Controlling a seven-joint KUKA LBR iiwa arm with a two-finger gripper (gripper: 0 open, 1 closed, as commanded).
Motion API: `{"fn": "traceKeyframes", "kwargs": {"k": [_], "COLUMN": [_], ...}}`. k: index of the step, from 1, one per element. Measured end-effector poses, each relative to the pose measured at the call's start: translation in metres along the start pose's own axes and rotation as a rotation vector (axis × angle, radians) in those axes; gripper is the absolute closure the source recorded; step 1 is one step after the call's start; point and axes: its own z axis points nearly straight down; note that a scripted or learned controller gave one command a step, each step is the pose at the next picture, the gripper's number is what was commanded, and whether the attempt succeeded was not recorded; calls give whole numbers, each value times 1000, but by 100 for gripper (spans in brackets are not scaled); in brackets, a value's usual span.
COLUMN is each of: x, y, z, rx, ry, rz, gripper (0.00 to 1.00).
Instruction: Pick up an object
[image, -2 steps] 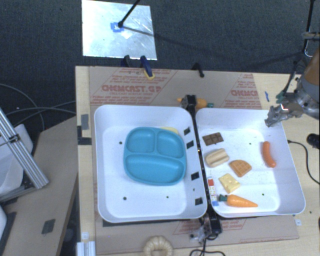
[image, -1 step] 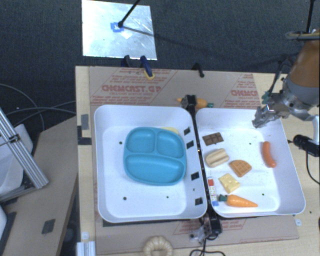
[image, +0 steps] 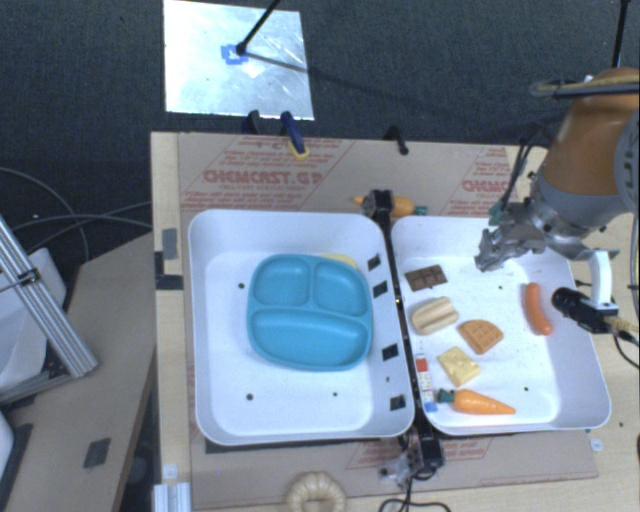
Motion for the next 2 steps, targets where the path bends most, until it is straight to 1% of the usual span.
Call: {"fn": "traceKeyframes", "kwargs": {"k": [1, 2], "x": [62, 113], "y": [-13, -36], "z": [-4, 5], "rx": [-1, 1], "ry": [1, 0], "rz": [-2, -1], "gripper": [100, 100]}}
